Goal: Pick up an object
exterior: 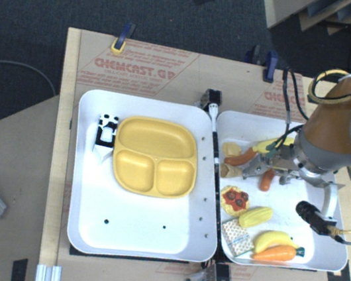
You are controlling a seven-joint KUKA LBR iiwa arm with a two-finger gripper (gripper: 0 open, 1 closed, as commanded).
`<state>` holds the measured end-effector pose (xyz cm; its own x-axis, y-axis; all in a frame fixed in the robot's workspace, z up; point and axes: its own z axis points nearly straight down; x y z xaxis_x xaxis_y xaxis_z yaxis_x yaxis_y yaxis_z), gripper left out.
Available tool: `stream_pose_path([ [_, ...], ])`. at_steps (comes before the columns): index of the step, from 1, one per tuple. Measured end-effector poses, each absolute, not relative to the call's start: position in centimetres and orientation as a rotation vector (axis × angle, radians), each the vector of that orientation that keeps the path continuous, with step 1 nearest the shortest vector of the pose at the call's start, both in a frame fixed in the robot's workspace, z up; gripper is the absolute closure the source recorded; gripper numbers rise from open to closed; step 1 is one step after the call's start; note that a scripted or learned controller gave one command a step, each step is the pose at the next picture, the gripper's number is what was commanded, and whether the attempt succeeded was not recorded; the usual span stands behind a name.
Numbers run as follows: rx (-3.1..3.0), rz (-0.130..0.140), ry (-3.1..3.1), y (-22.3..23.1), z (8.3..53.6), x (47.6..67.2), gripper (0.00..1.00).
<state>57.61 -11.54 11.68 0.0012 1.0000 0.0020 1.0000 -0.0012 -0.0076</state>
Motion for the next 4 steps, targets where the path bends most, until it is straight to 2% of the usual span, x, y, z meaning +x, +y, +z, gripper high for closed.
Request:
stream_pose_path([
  [1,-2.218,0.005,-2.217,-11.5,8.2,57.5,0.0],
  [2,-2.223,0.0,-2.219,-11.5,9.5,57.6,1.0],
  [4,-2.225,-0.005,-2.226,-11.6,18.1,58.0,1.0],
])
